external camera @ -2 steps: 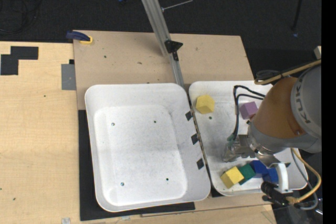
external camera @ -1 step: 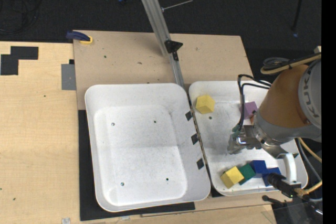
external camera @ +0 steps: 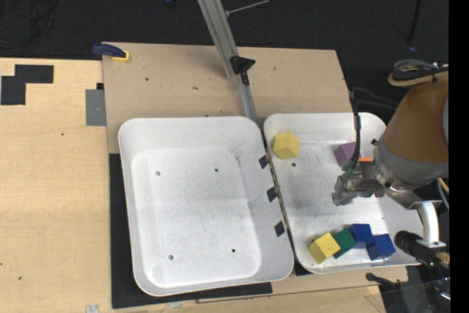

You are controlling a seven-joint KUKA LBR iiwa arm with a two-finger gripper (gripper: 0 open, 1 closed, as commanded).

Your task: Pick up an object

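Observation:
My gripper [external camera: 344, 190] is low in the right bin [external camera: 315, 157], at its right-middle part, below the orange wrist band. A purple block [external camera: 344, 153] lies just behind it, partly hidden by the wrist. A yellow cube [external camera: 286, 146] sits at the bin's back left. At the front of the bin lie a yellow block [external camera: 323, 246], a green block [external camera: 344, 240] and two blue blocks [external camera: 362, 233] [external camera: 380, 247], close together. No object shows between the gripper's tips.
The left bin [external camera: 198, 201] lies beside the right one, with black clips [external camera: 270, 193] along the shared edge. A slanted aluminium bar [external camera: 216, 18] rises behind the bins. The arm's body covers the right bin's right side.

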